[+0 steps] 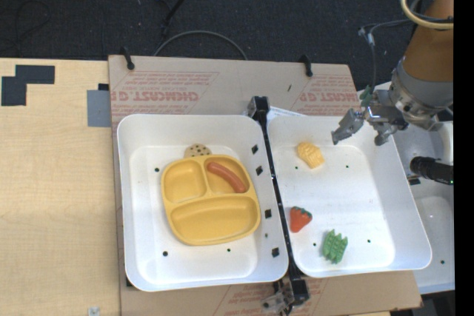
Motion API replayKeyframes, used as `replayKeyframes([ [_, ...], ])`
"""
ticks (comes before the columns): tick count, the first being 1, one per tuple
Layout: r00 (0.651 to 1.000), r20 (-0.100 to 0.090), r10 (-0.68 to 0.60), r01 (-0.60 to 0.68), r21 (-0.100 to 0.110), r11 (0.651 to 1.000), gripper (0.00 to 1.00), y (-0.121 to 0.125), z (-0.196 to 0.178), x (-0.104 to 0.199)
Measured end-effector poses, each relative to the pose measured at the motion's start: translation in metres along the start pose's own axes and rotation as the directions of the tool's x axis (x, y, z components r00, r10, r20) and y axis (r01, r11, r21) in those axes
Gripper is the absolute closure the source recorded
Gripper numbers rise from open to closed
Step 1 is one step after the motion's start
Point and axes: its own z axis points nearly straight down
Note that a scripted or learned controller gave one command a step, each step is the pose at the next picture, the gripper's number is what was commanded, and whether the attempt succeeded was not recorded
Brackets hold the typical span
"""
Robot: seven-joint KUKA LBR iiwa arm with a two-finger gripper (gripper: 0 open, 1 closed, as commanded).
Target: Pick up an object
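the yellow corn piece (310,155) lies in the upper part of the right bin (400,218), with a strawberry (299,219) and a green toy (334,246) lower down. the gripper (366,127) hangs at the bin's upper right rim, fingers spread apart, holding nothing. the left bin (141,159) holds a yellow tray (211,222).

Bright even overhead light, soft short shadows, mild graininess, dark background.

Arm enters from right, orange band above wrist; gripper (364,127) tilted, fingers (345,129) spread apart, holding nothing, above right bin (404,192) far edge.
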Motion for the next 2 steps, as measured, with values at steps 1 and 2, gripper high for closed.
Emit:
replayKeyframes([
  [1,1.000,-0.001,0.001,-0.001,0.004,1.000,0.00,-0.002,0.044,-0.001],
  [2,1.000,-0.001,0.001,-0.001,0.006,1.000,0.00,-0.006,0.107,-0.004],
])
